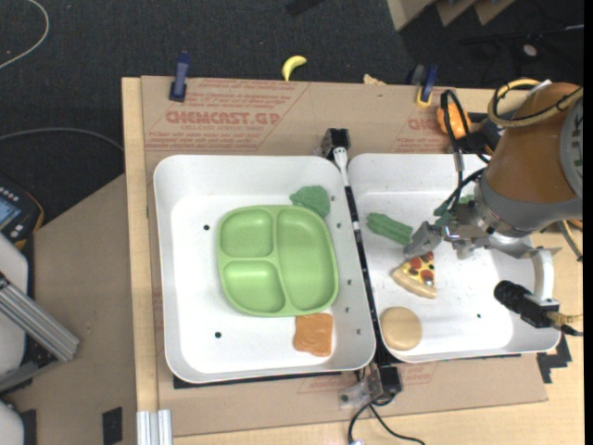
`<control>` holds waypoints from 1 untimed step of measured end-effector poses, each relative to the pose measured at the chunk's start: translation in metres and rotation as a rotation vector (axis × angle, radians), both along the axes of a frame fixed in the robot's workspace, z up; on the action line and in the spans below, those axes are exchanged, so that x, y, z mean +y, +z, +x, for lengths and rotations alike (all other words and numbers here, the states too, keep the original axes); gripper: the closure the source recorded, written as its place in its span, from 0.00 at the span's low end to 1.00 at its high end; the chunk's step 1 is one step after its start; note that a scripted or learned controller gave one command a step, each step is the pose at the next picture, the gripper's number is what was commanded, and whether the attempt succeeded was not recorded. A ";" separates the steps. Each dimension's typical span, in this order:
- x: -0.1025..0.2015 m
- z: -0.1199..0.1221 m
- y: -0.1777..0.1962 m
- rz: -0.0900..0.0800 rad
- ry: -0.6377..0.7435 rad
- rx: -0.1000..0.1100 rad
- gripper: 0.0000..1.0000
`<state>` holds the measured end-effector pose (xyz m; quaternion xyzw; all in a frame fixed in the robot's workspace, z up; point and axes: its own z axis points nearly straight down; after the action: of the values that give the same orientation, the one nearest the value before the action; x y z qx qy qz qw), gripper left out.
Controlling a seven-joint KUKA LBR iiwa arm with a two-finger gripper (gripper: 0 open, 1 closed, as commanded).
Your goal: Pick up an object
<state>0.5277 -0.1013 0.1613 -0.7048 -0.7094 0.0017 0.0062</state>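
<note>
a: nearest to the camera lies one round tan bun-shaped toy (401, 328), at the front edge of the right white bin (482, 336).

b: and behind it?

a: behind it is a small pizza-slice toy with red dots (416, 275), then a dark green long pickle-like piece (389, 227) near the left wall of the same bin.

b: where is the grey two-finger gripper (423, 240)?

a: it hangs over the right bin, just above the pizza slice and beside the green piece. its fingers look a little apart, and nothing is between them.

b: what is in the left white bin (181, 248)?

a: one light green plastic tray with three compartments (277, 259), an orange bread-like toy (314, 334) at its front corner, and a green leaf-shaped piece (312, 198) at its back corner.
</note>
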 end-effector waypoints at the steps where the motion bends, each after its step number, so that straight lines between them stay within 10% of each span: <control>1: 0.002 -0.051 -0.079 -0.004 -0.009 -0.004 0.00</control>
<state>0.4763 -0.0990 0.0822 -0.7079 -0.7063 0.0015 0.0033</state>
